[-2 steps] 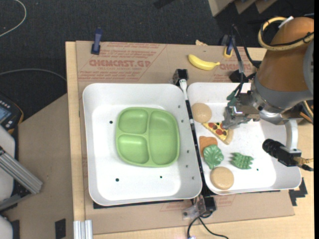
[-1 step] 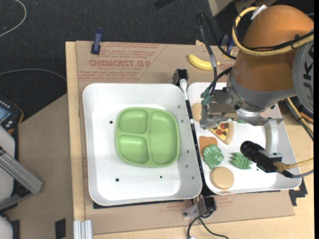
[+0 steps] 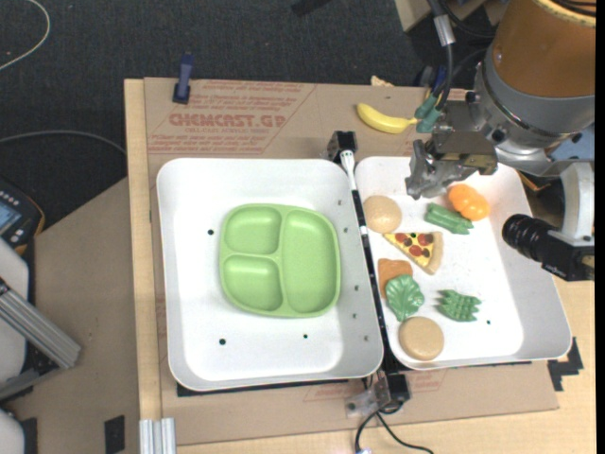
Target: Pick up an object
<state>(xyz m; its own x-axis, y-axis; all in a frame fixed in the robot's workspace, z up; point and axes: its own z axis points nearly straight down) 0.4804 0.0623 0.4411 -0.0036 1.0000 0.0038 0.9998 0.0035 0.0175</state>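
Here, cardboard point(image 3: 236, 112) reads "CHEMCAST", beside banana point(image 3: 383, 118).

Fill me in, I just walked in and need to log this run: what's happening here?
A robot arm reaches in over the right bin, its end effector hovering near the orange toy and a green vegetable piece. Nothing shows between its fingers. The pizza slice and other toy foods lie in that bin; a green divided plate sits in the left bin.

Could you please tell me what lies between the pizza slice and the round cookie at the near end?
In the camera view, a green leafy toy lies between pizza slice and cookie.
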